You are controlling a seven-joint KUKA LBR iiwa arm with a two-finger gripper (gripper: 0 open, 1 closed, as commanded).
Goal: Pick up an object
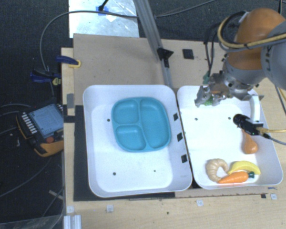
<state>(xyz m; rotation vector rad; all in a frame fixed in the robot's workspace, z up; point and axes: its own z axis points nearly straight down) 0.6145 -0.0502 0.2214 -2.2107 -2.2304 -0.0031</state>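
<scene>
While the grey arm with its orange band reaches in from the right, the claw (206, 95) sits over the upper left corner of the right bin (214, 128), close to the bin's back wall, and honestly I can't tell how it's set, it's just a small blurry greenish-grey lump from this angle. Nothing visible is caught in it. Right of it, a white and black part hangs off the wrist, with a yellow cable trailing away to the right. The stuff to pick is well apart from the claw, down along the right and bottom edge of that same bin: an orange pear-shaped thing (249, 145) near the right wall, and in the bottom right corner a little pile with a yellow banana (244, 166), a carrot (234, 177) lying just below it and touching it, and a pale croissant-looking piece (215, 167) on their left. The left bin (100, 166) holds a blue divided plate (141, 123) with three compartments, sitting toward the upper middle. Both bins rest side by side on the brown worktop (109, 56), with a grey pole (150, 23) slanting across the top and some cables and a handheld controller (43, 128) off to the left on the dark floor.
</scene>
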